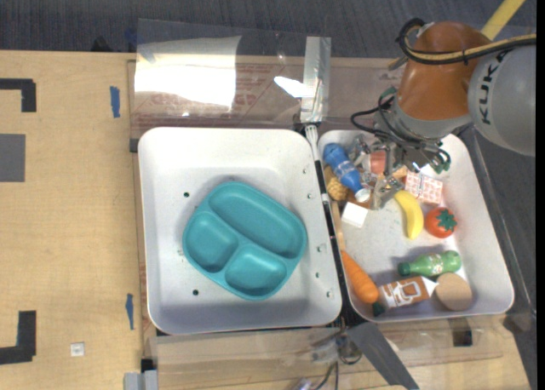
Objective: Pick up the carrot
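Note:
The carrot is orange and lies along the left wall of the right bin, near its front corner. My gripper hangs low over the far part of that bin, above a clutter of small items and well behind the carrot. The orange wrist band and cables above it hide much of the hand.
The right bin also holds a blue bottle, a banana, a tomato, a green bottle, a small brown-labelled bottle, a tan egg-like ball and a white block. A teal divided plate sits in the left bin.

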{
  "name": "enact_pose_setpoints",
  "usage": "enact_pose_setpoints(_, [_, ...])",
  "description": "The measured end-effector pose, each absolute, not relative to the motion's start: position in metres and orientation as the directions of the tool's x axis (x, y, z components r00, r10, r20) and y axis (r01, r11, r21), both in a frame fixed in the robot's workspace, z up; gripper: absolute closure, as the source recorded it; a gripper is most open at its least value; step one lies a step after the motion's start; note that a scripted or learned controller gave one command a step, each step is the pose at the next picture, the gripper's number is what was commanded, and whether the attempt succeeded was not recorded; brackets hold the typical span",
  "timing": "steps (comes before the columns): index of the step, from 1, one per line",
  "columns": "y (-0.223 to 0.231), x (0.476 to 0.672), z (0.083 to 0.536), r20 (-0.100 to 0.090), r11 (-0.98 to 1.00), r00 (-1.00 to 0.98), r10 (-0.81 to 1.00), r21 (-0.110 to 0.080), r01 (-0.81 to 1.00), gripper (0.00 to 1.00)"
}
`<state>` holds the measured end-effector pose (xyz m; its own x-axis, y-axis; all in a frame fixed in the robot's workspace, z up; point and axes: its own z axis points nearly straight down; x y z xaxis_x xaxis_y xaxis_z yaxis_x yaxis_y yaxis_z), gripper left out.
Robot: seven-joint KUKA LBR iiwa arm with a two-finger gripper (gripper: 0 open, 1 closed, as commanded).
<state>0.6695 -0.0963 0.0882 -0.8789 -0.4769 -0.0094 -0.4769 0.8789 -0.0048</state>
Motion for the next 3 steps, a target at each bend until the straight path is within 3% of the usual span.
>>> enact_pose_setpoints(1, [-0.107,0.573,0.089,-0.007,0.958,-0.958,-0.288,-0.002,-0.288,0.0])
enact_pose_setpoints(2, [-0.133,0.66,0.1,-0.009,0.983,-0.983,-0.181,-0.001,-0.181,0.0])
enact_pose_setpoints(3, [-0.185,0.664,0.203,-0.016,0.979,-0.979,0.202,0.0,0.202,0.0])
